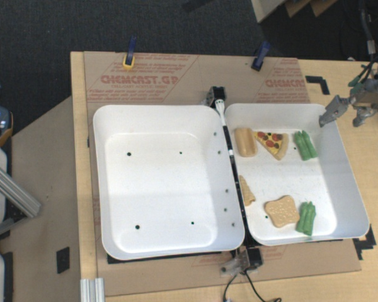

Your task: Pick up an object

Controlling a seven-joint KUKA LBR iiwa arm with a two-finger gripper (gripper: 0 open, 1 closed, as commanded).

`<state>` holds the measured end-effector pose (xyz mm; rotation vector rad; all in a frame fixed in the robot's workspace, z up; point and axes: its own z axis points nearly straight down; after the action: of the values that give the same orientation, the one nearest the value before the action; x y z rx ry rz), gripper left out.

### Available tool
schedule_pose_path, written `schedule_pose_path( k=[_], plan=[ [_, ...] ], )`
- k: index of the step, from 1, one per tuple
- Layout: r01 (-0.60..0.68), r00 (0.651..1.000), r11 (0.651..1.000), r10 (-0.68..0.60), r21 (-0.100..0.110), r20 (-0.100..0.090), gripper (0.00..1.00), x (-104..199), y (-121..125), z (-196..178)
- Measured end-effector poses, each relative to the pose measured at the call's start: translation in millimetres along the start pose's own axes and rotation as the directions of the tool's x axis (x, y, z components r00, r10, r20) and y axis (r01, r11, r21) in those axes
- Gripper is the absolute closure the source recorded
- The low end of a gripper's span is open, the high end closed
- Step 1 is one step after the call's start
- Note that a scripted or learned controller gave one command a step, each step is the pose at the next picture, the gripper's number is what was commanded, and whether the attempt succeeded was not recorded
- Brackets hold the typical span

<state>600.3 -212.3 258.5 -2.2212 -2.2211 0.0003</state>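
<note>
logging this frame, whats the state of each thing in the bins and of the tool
tool: open, holding nothing, over the right bin's far right rim
bread roll: lying flat
pizza slice: lying flat
far green piece: lying flat
small tan piece: against the divider wall
toast: flat, touching near green piece

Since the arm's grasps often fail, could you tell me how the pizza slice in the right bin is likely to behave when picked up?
The pizza slice looks like thin, flat toy food, so it is probably light and stiff. Lying flat on the right bin, it offers fingers little height and may slide. It should not roll.
</note>
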Motion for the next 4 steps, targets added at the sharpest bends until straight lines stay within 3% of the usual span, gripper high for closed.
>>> schedule_pose_path(
  k=[1, 2, 3, 4],
  plan=[
    [0.006, 1.0, 1.0, -0.006, -0.019, 0.006, 0.0, 20.5, 70.1, -127.5],
    [0.005, 1.0, 1.0, -0.005, -0.015, 0.004, 0.0, 58.6, 66.8, -219.9],
    [-0.001, 1.0, 1.0, 0.001, -0.008, 0.004, 0.0, 45.1, 66.3, -246.5],
    [0.002, 1.0, 1.0, -0.002, -0.01, 0.006, 1.0, 46.4, 67.0, -255.9]
  ],
)
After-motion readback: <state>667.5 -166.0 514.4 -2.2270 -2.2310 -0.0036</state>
